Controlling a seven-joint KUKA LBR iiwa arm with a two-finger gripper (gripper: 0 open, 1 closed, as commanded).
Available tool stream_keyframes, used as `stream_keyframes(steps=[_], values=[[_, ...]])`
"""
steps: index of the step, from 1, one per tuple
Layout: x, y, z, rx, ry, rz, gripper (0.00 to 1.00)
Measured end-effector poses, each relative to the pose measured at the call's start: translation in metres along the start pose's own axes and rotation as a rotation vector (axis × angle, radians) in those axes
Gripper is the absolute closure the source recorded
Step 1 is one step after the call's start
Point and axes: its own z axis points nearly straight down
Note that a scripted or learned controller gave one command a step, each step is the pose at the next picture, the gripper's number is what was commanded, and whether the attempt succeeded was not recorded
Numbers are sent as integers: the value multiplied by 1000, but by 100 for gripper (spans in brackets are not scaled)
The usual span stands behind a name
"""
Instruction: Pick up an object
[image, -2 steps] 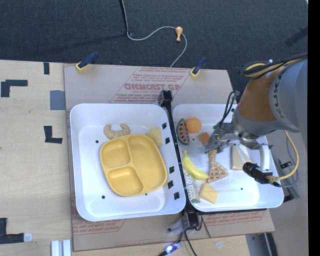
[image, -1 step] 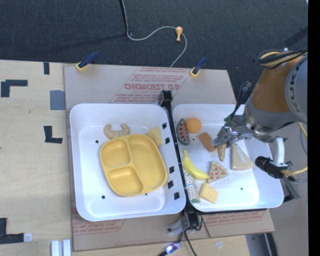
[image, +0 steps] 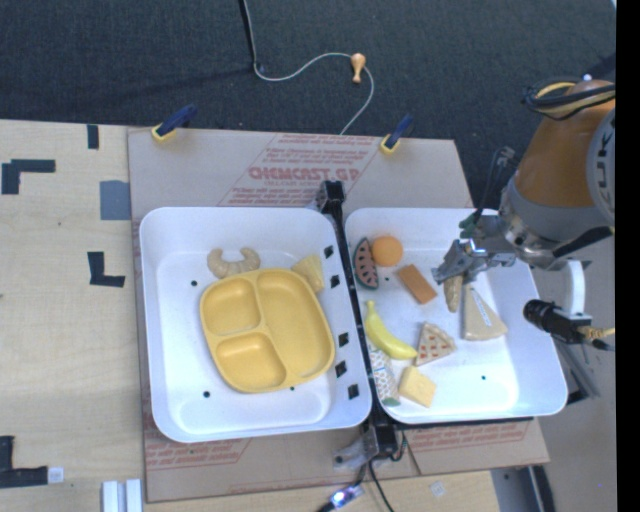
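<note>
- Gripper (image: 455, 268) sits low in the right bin (image: 535, 395), at about 2 o'clock in it.
- Can't tell whether it's open, closed or gripping.
- Nearest items: beige wedge (image: 482, 318) just at its 5 o'clock, orange block (image: 417, 283) at 8 o'clock.
- Nothing visibly lifted; all food looks to be lying on the bin floor.
- Judgement: at approach/grasp stage, pick itself and lift not yet done.
- Left bin (image: 160, 330) holds the yellow tray (image: 265, 330).

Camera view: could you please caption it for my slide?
Gripper low over toy foods in the right bin; yellow tray in the left bin.
</note>
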Motion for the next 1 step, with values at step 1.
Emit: stream_keyframes(steps=[1], values=[[26,42,-6,1,0,-4,100]])
